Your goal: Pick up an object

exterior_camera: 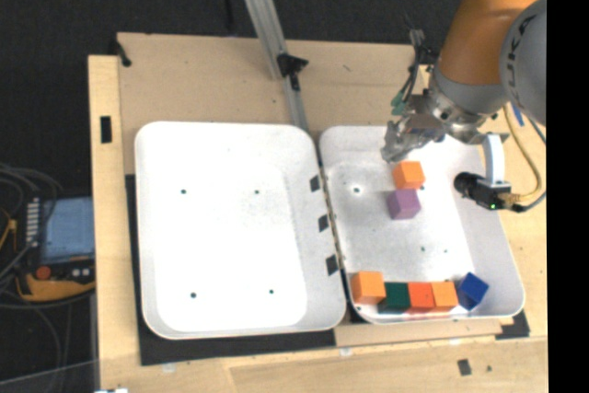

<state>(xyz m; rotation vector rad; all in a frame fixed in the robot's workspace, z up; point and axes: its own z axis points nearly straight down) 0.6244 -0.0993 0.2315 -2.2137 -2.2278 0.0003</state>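
I am looking down at the bench (221,74), a big brown board that is holding two white bins side by side. The left bin (230,230) is sitting wide and flat with a few dark dots on its floor. The right bin (368,156) is touching it along the middle edge. The arm (488,32) is reaching in from the right, grey with an orange band, and it is hanging over the far part of the right bin. A thin grey pole (262,9) is leaning across the far side of the bench.

The pincer (405,143) is pointing down at the far side of the right bin. I cannot tell whether it is spread or pressed together. An orange block (409,174) is lying just near of it, maybe touching its tip. A purple block (403,203) is sitting right beside the orange one, on its near side.

Along the near wall of the right bin a row of blocks is lining up: an orange cube (369,286), a green block (397,296), a red-orange block (421,295), a light orange block (444,294) and a blue block (472,289) at the right end.
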